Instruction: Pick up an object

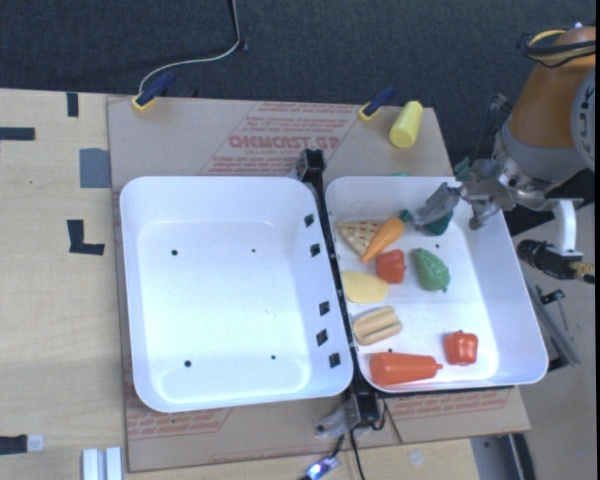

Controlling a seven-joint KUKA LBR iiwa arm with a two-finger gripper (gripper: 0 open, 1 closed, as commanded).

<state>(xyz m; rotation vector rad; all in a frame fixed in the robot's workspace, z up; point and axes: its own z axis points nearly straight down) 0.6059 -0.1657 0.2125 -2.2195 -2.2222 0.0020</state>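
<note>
Right bin (515,298): carrot (384,238), 2 red peppers, green pepper (430,270), hot dog. Pincer (458,204) hung over the bin's far corner, fingers spread, possibly above a dark green item (435,224). Step: approach. Next: descend, close.
</note>
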